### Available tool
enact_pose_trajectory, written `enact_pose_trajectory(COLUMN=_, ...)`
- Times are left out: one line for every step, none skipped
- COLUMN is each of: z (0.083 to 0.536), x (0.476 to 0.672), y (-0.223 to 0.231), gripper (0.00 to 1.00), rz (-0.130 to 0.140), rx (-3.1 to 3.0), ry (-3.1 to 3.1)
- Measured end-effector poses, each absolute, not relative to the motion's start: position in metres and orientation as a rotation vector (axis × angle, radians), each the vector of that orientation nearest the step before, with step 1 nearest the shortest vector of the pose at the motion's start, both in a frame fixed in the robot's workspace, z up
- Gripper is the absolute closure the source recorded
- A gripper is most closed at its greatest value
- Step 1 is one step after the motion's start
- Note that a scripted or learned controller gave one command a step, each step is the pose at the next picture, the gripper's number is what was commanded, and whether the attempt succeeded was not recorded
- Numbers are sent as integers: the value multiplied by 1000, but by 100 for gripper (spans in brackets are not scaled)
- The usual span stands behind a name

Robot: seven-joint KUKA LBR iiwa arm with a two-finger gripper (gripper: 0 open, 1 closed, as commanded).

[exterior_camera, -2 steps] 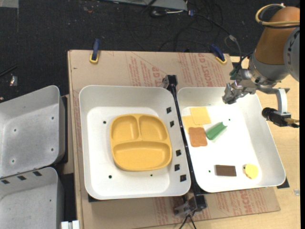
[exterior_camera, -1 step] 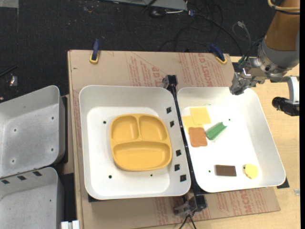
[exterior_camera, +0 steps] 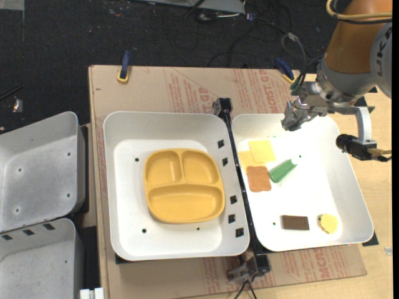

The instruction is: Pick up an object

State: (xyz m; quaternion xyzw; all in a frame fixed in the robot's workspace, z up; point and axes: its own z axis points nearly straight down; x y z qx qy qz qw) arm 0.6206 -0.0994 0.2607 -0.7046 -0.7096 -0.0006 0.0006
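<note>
A grey robot arm's two-finger gripper [exterior_camera: 293, 122] hovers over the far edge of the right shallow white bin [exterior_camera: 349, 195], and whether it is open or closed cannot be told. Nearest it in that bin lies a flat pale yellow square [exterior_camera: 261, 150], which looks light, thin and hard to pinch except by its edges. Close around lie a green tapered piece [exterior_camera: 282, 170] and an orange-brown slab [exterior_camera: 258, 179]; a dark brown block [exterior_camera: 294, 222] and a small yellow lump [exterior_camera: 328, 223] sit apart, and a yellow divided plate [exterior_camera: 184, 185] fills the left bin.

Two shallow white bins [exterior_camera: 124, 229]; a yellow-orange divided plastic tray [exterior_camera: 184, 185], pale yellow square [exterior_camera: 261, 150], orange-brown rectangle [exterior_camera: 258, 179], green wedge [exterior_camera: 282, 170], dark brown block [exterior_camera: 294, 222], yellow round piece [exterior_camera: 328, 223]
</note>
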Motion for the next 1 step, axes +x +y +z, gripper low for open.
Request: enact_pose_trajectory(z=266, x=605, y=-52, gripper=100, rz=1, rx=-2213, ry=-2227)
